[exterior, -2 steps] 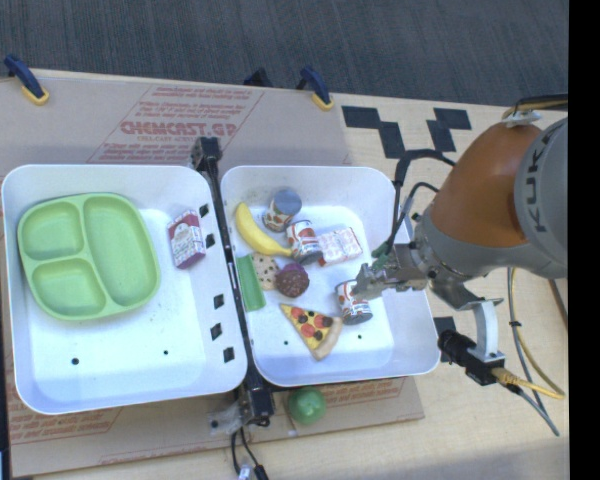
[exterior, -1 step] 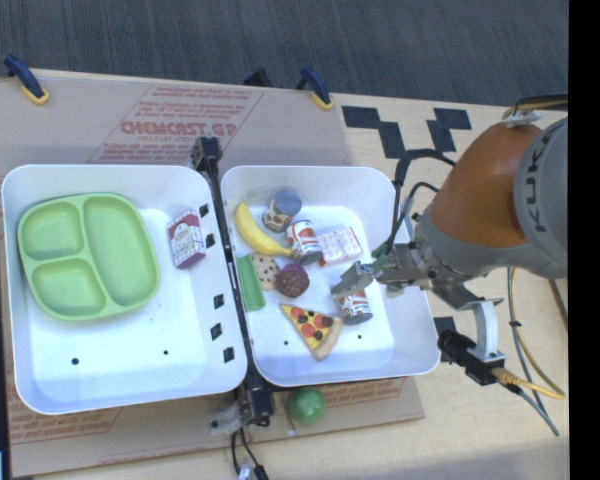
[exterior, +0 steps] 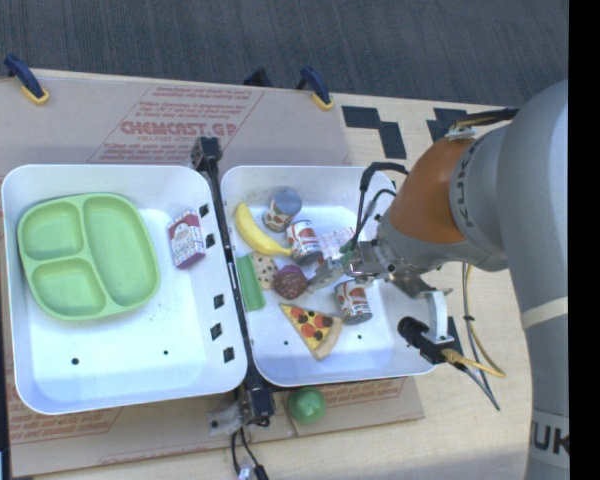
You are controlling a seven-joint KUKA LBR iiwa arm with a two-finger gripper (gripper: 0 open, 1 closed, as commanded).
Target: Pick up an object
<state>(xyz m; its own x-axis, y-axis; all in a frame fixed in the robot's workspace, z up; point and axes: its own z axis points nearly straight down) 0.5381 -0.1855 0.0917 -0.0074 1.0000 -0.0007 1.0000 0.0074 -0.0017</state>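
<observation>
The gripper [exterior: 332, 265] hangs low in the right bin [exterior: 380, 368] beside a small can [exterior: 354, 301]. Its fingers (blurred against the clutter) are hard to make out; I cannot tell their opening.

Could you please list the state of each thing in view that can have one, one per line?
Green divided plate: flat in the left bin, nothing on it.
Red carton: lying beside the plate.
Banana: unpeeled, lying in the right bin.
Pizza slice: lying flat.
Can: tipped on its side.
Green ball: outside the bins, on the bench.
</observation>
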